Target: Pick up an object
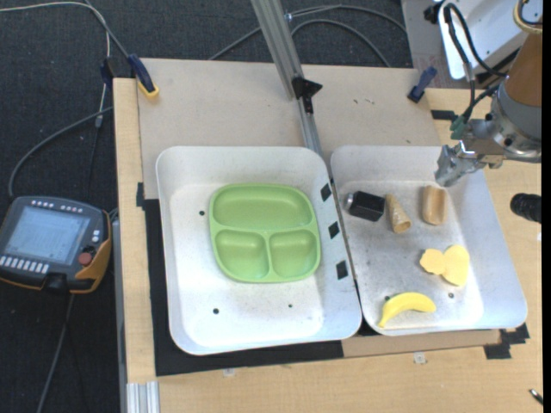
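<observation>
Claw [451, 169] hung at the right bin's [508, 265] upper edge, about one o'clock from bin centre, just above and beside the bun [433, 205]. Finger state: could not tell. Nothing seen held.

Likely target judged to be the bun, lying just at six o'clock of the claw. To do well: come straight down, straddle the short width, close only once low enough, lift vertically.

Also in the right bin: cork [397, 214] just at nine o'clock of the bun, black block [366, 206] beyond it, touching or nearly so. Yellow slices [447, 264] near bin centre, at five o'clock of the bun. Banana [406, 307] at six o'clock, near the front wall.

Cork close enough to risk a knock from a wide approach. Bin's rear wall near the claw too.

Left bin [185, 308] carried a green tray [263, 232], well apart. Pendant [50, 243] off the bench [224, 101] at nine o'clock.
</observation>
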`<state>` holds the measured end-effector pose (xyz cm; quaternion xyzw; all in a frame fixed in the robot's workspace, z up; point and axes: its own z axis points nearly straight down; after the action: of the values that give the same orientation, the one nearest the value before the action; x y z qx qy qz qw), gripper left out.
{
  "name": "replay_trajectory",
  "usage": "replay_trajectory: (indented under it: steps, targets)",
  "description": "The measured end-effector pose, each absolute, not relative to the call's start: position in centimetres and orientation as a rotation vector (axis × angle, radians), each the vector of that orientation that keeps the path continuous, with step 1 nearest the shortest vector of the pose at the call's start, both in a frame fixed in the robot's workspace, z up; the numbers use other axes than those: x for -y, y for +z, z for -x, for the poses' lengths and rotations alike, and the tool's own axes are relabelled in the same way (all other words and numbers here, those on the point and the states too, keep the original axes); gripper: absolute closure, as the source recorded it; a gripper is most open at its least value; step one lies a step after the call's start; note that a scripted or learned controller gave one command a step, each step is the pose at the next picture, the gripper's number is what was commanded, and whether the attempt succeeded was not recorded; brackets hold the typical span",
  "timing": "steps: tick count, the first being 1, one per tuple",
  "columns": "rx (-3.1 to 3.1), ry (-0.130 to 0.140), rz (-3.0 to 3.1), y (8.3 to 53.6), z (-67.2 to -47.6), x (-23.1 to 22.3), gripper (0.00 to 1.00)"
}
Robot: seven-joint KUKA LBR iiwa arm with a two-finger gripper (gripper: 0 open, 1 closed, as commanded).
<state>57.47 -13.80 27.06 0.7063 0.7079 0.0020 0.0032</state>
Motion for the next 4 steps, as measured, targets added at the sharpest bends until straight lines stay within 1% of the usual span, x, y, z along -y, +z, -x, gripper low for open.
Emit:
replay_trajectory:
  steps: [1, 3, 4]
  targets:
    - [-2.222, 0.002, -2.218, 27.1, -57.5, 13.8, 1.00]
    - [-2.230, -0.001, -2.216, 24.3, -60.5, 1.9, 1.00]
    - [-2.227, 0.006, -2.214, 24.6, -62.7, -3.1, 1.00]
